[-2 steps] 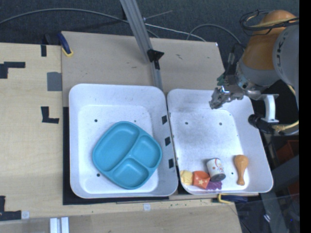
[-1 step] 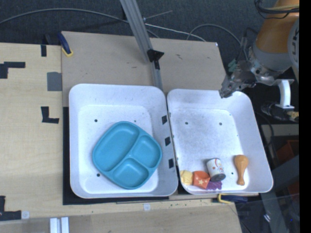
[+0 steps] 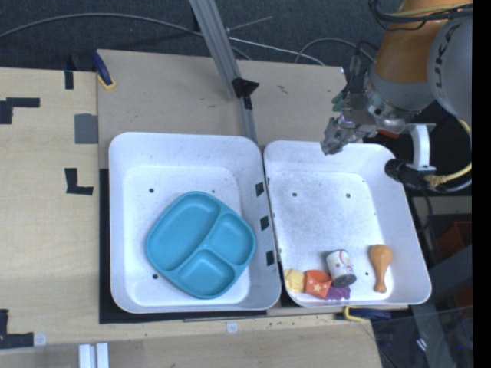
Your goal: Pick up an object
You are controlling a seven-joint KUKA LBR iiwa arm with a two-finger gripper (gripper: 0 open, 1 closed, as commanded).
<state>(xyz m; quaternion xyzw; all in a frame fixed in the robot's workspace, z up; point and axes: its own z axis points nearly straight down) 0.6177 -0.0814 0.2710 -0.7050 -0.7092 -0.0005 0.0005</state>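
Along the near wall of the right bin (image 3: 399,205) lie several small objects: a yellow piece (image 3: 294,280), an orange-red block (image 3: 318,283) over a purple bit (image 3: 337,293), a small white can (image 3: 340,266) on its side, and a tan drumstick-shaped toy (image 3: 380,264). My gripper (image 3: 334,142) hangs over the far rim of the right bin, high above its floor and well away from those objects. Nothing shows between its fingertips.
The left bin (image 3: 130,205) holds a blue three-compartment plate (image 3: 201,244). A grey metal pole (image 3: 219,41) slants up from between the bins at the back. Cables run across the dark floor behind the bench. The arm's grey and orange body (image 3: 418,44) fills the upper right.
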